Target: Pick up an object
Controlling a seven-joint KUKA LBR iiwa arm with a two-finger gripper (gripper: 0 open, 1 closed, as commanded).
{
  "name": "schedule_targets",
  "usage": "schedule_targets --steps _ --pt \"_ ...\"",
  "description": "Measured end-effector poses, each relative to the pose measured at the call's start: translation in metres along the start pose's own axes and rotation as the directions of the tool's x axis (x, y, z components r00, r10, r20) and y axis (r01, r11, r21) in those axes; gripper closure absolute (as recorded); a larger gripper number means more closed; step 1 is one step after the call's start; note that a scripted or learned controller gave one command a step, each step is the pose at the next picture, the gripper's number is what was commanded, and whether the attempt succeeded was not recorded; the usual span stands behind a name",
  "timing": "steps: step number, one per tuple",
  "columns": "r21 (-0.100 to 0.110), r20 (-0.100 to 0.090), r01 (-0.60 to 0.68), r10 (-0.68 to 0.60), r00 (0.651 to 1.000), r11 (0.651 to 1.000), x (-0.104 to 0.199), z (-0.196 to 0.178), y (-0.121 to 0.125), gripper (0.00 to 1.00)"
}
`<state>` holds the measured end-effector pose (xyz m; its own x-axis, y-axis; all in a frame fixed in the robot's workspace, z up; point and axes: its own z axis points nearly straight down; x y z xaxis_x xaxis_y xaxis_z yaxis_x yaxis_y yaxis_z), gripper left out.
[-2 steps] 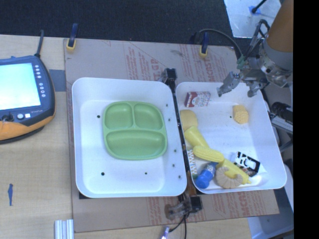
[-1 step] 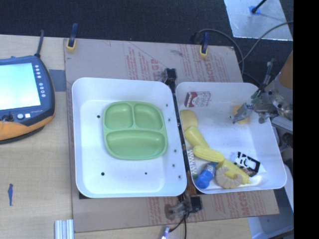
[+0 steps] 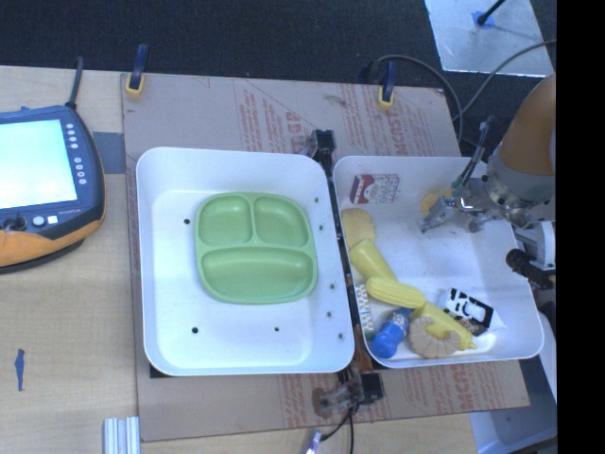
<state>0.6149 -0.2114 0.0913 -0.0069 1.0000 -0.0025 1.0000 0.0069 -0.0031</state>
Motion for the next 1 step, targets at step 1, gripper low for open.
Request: schedule_targets --steps 1 --pt "-0.001 -0.002 -0.002 0.002 1.0 1.0 0.0272 -0.0059 0.0419 0.0"
